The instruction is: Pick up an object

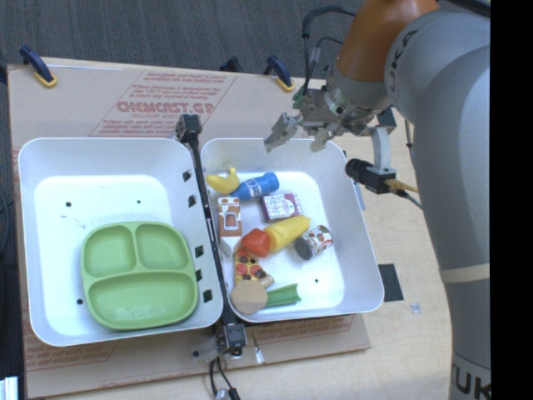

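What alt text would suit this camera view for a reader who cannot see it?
A grey arm's gripper, fingers spread open and holding nothing, hovers over the far rim of the right bin, which holds a jumble of small toy food items, including a blue bottle and a yellow bottle. The left bin holds a green divided plate.

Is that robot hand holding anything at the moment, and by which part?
Nothing. The hand hangs open above the right bin's far edge, nothing between its fingers.
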Motion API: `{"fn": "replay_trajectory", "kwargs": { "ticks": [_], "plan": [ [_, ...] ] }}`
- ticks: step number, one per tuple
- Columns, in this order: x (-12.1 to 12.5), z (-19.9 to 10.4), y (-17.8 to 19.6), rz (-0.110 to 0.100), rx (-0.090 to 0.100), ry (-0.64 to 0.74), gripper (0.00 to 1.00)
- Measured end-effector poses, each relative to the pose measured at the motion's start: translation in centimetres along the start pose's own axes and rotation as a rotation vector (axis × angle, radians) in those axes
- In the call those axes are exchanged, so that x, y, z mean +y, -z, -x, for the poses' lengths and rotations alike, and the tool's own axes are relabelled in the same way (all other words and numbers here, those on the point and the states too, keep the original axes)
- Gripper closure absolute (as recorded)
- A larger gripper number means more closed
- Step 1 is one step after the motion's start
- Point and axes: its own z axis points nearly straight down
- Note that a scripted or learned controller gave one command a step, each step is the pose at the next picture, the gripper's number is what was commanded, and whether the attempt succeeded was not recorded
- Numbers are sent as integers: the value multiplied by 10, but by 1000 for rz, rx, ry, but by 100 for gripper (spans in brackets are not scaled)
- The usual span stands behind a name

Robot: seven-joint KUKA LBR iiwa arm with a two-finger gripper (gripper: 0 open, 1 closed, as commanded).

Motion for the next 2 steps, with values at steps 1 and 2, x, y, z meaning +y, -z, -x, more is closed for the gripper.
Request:
{"fn": "replay_trajectory", "kwargs": {
  "ticks": [1,2],
  "plan": [
    [0,-1,11,-1,1,4,100],
    [2,-39,-4,-1,0,1,100]
  ]
}}
